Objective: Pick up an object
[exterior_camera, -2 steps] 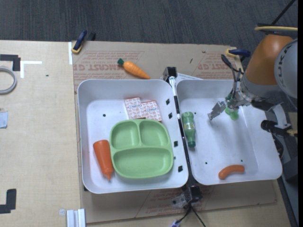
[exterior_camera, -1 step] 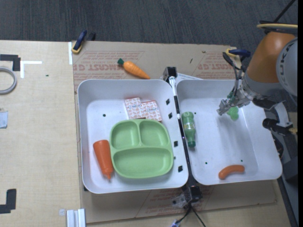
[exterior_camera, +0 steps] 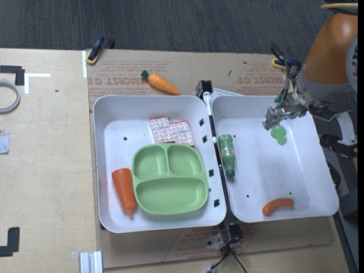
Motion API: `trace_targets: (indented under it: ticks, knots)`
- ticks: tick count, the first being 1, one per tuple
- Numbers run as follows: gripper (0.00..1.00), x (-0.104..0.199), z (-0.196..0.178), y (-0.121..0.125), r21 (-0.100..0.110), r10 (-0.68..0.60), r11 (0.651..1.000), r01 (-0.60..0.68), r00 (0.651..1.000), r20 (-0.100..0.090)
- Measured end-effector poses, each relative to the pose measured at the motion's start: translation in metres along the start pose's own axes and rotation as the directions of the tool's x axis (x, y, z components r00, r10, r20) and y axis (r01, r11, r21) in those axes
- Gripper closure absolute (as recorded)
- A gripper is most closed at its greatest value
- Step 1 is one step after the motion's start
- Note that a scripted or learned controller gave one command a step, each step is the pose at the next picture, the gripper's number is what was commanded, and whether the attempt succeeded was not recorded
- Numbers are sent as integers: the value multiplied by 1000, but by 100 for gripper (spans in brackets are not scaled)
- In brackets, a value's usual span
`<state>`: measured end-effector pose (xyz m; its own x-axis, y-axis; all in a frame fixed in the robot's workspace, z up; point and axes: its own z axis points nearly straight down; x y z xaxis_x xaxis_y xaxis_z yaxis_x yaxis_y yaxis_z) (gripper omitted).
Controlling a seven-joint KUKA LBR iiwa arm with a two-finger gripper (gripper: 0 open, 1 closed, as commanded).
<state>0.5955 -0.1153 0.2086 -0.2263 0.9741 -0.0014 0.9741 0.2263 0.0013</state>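
Looking down on the bench, the grey arm with its orange band reaches in from the right, and the two-finger gripper hangs over the far part of the right white bin. A small green object sits right at the gripper's tip; whether it is between the fingers or lying on the bin floor cannot be told. In that bin, a green plastic bottle lies along the left wall and an orange sausage-shaped toy rests near the front. The left white bin holds a green divided plate, an orange-red bottle and a patterned packet. A toy carrot lies on the cardboard behind.
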Motion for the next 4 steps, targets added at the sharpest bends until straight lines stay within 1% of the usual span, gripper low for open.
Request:
trace_targets:
  ticks: [1,2,3,4]
  knots:
    - [0,0,0,0,0,0,1000,0,1000,0]
    - [0,16,92,-76,2,-30,1000,30,1000,-2]
    - [0,88,16,2,1,-198,980,198,980,-1]
    - [0,117,14,-41,0,-628,778,628,778,-1]
